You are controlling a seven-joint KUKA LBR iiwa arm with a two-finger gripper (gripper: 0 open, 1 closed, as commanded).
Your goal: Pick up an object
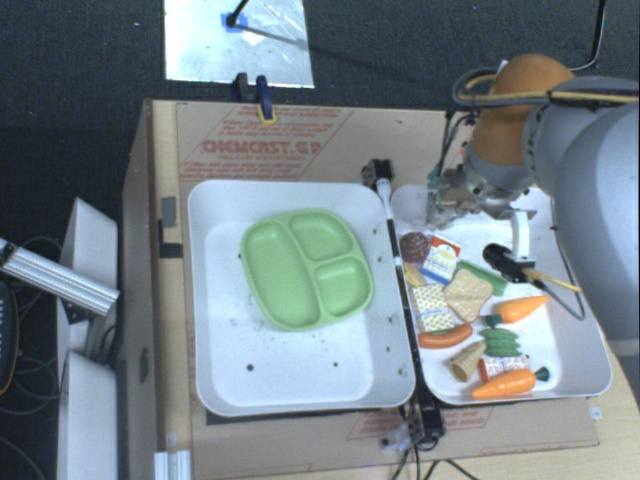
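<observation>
- The claw [452, 206] hangs over the right bin [592, 370], near that bin's 11 o'clock corner. I cannot tell if it is open or closed.
- The things to pick up all lie in the right bin, packed close together from its middle down to its 6 o'clock edge.
- Just at 6 o'clock from the claw sit a brown round thing [413, 245] and a little box [440, 260] with blue and red on it. The print on the box is too small to read.
- Below them lie a tan cracker [467, 292] and a red sausage [445, 338].
- One carrot [520, 309] lies at 3 o'clock from the cracker. A second carrot [505, 384] lies right by the bin's 6 o'clock edge, next to a cone [465, 360].
- The right bin has some bare white floor along its 4 o'clock side.
- The left bin [200, 298] holds a green plate [305, 268] with three parts. There is bare floor all around the plate, most of it toward 6 o'clock.
- The two bins touch along their middle edges.
- On the brown surface [300, 128], at 12 o'clock from the left bin, red letters read "CHEMCAST".
</observation>
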